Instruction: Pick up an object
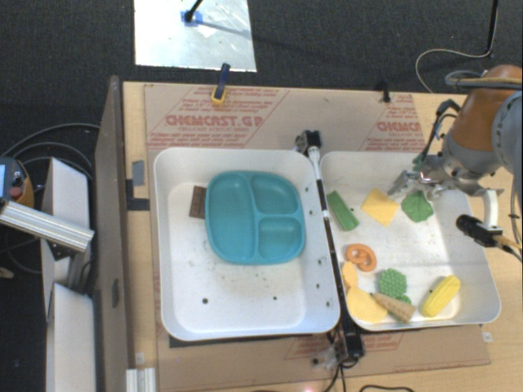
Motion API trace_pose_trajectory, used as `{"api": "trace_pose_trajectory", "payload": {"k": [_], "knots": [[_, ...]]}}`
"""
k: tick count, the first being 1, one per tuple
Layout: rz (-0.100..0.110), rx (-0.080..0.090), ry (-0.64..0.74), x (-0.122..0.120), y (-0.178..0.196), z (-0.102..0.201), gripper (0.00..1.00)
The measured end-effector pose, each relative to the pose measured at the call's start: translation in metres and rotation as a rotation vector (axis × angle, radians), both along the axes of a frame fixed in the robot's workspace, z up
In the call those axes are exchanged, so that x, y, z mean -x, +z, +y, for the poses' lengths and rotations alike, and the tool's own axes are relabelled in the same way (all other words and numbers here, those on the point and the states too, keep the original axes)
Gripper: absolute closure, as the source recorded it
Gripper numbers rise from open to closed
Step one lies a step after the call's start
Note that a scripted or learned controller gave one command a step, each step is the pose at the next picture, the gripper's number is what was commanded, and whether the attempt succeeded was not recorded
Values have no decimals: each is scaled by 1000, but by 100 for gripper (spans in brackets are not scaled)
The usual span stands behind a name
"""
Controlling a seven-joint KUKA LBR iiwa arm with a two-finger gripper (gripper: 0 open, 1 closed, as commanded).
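Arm pose: I see the gripper point(418, 183) lowered over the right white bin point(474, 256), beside the green leafy toy point(417, 208).
Gripper state: I cannot tell.
Writing: "CHEMCAST GP" on the cardboard surface point(214, 122).

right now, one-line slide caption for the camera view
Gripper hovers over green toy in right bin; teal plate in left bin.

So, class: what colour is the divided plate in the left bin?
Teal blue, plain with no pattern. The divided plate shows clearly in the camera view.

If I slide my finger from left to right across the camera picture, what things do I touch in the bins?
Brown block → blue plate → green stick → orange pretzel → yellow wedge → green leaf → corn.
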State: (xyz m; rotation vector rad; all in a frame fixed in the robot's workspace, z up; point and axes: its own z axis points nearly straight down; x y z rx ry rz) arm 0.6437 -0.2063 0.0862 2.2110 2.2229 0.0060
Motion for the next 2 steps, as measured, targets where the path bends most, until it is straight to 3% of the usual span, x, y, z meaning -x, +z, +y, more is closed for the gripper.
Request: {"api": "trace_pose_trajectory", "payload": {"k": [1,2], "knots": [[1,0,0,-25,37,0,0],[6,-1,-4,1,12,2,0]]}}
